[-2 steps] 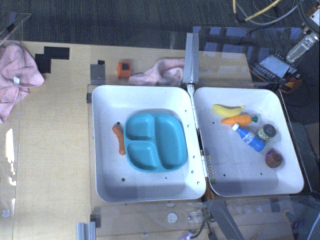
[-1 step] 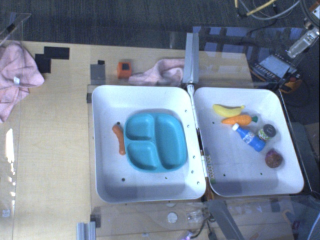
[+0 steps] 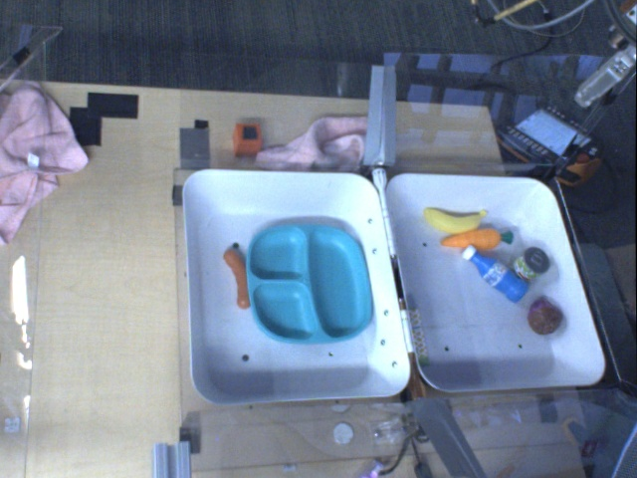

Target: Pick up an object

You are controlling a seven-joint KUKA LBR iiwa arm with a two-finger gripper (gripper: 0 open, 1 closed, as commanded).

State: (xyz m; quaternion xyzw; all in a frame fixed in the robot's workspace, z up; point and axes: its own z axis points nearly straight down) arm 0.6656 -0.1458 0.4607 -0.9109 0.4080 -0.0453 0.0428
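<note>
Presumably a light, stiff, smooth toy, the banana [image 3: 454, 217] lies at the far left of the right bin [image 3: 572, 361], touching the carrot [image 3: 472, 239]; grasp across its middle. The state of the tool [image 3: 605, 80] cannot be told.

- The divided tray [image 3: 309, 282] is showing turquoise blue.
- The two bins [image 3: 214, 366] are showing plain white.
- The banana [image 3: 453, 217] is glowing yellow, the carrot [image 3: 472, 239] orange.
- The bottle [image 3: 498, 276] is showing blue with a white cap.
- The cloth [image 3: 35, 152] is looking pink.
- The bench [image 3: 100, 297] is showing pale wood.
</note>
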